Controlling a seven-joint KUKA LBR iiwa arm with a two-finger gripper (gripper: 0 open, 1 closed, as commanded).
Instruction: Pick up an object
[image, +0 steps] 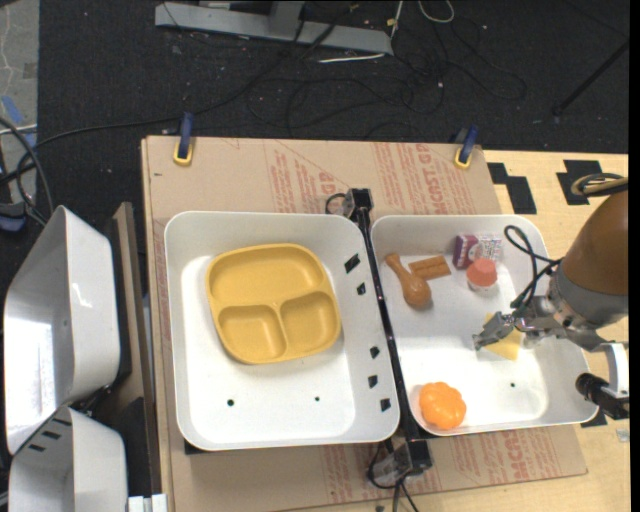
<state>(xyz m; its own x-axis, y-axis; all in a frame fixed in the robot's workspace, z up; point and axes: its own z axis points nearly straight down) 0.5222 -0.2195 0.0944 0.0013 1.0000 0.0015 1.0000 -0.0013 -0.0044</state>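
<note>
My gripper hangs low over the middle of the right bin, reaching in from the right. A small pale yellow block lies right under and beside its tip, partly covered by it. An orange fruit rests near the bin's front edge. At the back lie a brown wooden spoon-like piece, a small red cup and a purple and white packet.
The left bin holds a yellow divided plate. A black divider with clips runs between the bins. A black cable loops from the arm over the right bin's back corner.
</note>
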